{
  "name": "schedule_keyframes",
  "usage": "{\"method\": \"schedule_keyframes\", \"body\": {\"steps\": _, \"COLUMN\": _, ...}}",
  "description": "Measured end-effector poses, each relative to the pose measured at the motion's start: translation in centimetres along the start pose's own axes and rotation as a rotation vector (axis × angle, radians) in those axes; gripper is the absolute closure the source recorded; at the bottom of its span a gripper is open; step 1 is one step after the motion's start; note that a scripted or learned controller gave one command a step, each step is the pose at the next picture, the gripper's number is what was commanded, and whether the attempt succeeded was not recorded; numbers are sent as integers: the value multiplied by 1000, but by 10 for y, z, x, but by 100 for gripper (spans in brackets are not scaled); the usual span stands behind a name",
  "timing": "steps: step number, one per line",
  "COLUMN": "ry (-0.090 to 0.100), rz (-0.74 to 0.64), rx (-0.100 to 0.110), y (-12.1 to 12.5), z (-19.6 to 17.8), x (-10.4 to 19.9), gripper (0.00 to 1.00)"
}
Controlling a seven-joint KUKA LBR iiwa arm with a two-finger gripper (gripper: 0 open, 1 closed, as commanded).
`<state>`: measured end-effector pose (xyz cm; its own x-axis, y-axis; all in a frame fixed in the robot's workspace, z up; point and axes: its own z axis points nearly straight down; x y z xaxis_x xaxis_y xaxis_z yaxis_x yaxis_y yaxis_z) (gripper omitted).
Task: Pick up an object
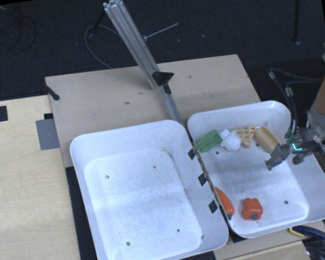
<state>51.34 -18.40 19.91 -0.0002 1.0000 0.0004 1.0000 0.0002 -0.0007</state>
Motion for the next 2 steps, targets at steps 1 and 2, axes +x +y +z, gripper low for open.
{"method": "schedule_keyframes", "body": {"steps": 1, "ry": 0, "rz": 0, "rx": 0, "y": 0, "z": 0, "x": 0, "gripper": 0}}
{"method": "schedule_keyframes", "body": {"steps": 2, "ry": 1, "rz": 0, "rx": 3, "y": -3, "z": 44, "x": -6, "gripper": 0}}
